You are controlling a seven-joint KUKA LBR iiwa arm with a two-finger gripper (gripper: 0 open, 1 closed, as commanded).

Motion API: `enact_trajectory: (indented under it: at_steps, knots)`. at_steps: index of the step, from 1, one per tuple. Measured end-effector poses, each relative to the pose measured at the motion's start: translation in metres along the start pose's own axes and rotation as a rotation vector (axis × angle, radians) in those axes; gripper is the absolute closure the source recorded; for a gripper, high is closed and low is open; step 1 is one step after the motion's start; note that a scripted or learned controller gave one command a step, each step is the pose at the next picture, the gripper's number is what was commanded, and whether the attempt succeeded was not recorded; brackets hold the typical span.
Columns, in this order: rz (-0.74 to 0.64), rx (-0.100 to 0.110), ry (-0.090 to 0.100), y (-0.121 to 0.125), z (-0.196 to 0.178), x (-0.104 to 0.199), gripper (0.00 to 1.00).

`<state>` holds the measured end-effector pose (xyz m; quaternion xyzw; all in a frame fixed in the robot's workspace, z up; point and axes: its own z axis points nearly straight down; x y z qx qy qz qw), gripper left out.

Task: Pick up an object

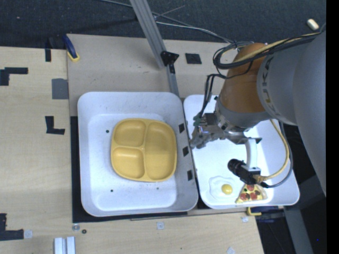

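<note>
The fried egg (222,187), a toy with a white rim and yellow yolk, lies in the right bin (283,194) at its near edge, and just beside it on the far side from the plate sits a pizza slice (251,194) with red and yellow toppings; from where I sit both are below the gripper (202,134) and a little toward the arm's base. The gripper hangs low over the right bin's left wall, close to the seam between the two bins, and I cannot tell how its fingers stand, since the wrist and its dark fittings cover them, so I also cannot say whether it has hold of anything. To the gripper's left, across the seam, the left bin (95,142) holds a yellow divided plate (143,149) with three compartments, lying flat near the bin's middle. The grey arm (296,62) with its orange band (241,89) hides much of the right bin's far half, and a black cable (241,169) fitting hangs just above the pizza slice.
</note>
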<state>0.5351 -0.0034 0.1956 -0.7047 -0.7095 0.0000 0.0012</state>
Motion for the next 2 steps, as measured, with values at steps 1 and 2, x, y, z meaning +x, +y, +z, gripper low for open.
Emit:
enact_trajectory:
  at_steps: [1,2]
  knots:
    - [-0.001,0.001,0.000,0.010,0.003,0.056,1.00]
    - [-0.001,0.000,0.000,0.016,-0.002,0.105,1.00]
